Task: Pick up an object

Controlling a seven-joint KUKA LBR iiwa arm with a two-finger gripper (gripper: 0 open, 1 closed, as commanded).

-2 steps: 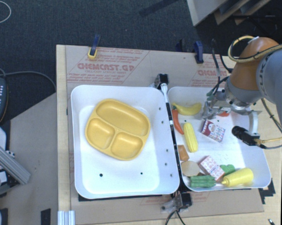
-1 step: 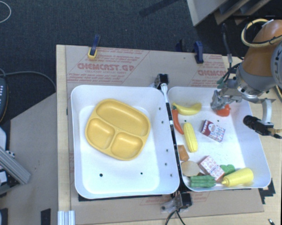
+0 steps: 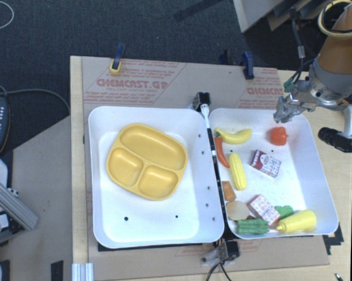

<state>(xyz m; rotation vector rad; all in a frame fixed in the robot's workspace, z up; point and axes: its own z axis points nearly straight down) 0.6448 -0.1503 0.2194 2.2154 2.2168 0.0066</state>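
Overhead, jaws point(image 3: 285, 114) hung above right bin point(image 3: 319, 165), beside red tomato point(image 3: 278, 135); opening could not be told.

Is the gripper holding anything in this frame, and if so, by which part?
Nothing is held. The gripper hangs above the right bin's far edge, apart from the red tomato.

My arm point(image 3: 340, 50) runs out past the top right corner, so I can see just its wrist end. My tool point(image 3: 285, 114) is small and blurred, and I cannot tell how its fingers stand. The print on the two small cartons point(image 3: 265, 163) point(image 3: 264, 208) is too fine to read. A green toy point(image 3: 252, 227) lies partly under the round beige piece point(image 3: 238, 210) beside it. The grey metal bracket point(image 3: 12, 205) at the left is cut off by the edge.
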